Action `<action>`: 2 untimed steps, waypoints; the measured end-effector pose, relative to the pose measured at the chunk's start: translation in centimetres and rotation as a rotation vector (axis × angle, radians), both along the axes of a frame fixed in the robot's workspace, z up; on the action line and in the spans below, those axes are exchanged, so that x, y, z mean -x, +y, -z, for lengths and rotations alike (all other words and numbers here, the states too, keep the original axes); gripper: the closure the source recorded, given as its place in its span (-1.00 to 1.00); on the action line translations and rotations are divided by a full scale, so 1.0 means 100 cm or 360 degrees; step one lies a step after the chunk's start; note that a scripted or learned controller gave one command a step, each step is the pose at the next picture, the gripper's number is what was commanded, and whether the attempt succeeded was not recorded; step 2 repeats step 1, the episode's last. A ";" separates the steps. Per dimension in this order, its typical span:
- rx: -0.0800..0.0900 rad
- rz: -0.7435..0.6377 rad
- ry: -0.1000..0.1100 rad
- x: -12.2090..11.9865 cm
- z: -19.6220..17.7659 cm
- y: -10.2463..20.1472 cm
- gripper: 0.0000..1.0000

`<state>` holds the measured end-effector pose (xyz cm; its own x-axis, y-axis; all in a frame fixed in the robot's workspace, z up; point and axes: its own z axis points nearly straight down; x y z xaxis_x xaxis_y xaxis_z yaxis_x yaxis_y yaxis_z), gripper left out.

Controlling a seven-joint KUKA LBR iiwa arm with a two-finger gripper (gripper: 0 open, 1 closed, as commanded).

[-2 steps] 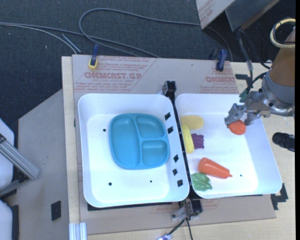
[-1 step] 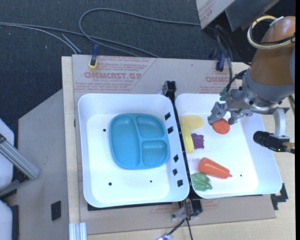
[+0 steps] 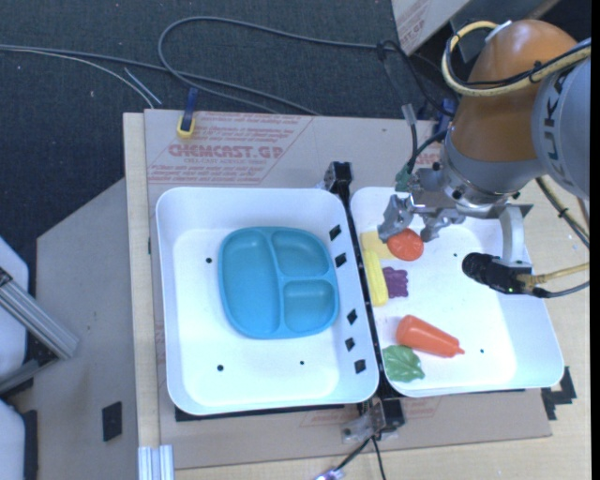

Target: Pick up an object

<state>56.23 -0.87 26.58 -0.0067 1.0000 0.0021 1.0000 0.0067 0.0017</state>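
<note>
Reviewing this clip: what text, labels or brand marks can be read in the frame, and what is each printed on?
"CHEMCAST GP", red print on the brown board under the bins.
Smaller red lines above and below it: too blurred to read.
Print on the cardboard box at the top edge: unreadable.
Dark letters on the arm: cut off, unreadable.

Light: bright, even, overhead | Glare: white bins (image 3: pixel 187 366) near clipped, wall detail faint; soft sheen on the arm's orange band (image 3: pixel 511 84) | Shadows: short and soft, a dark one beneath the arm on the right bin | Focus: moderately sharp at centre, arm slightly blurred | Floor (image 3: pixel 66 112): dim, grainy.
</note>
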 end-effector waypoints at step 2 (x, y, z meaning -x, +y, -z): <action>0.0000 0.0000 0.0000 -0.005 -0.001 0.056 1.00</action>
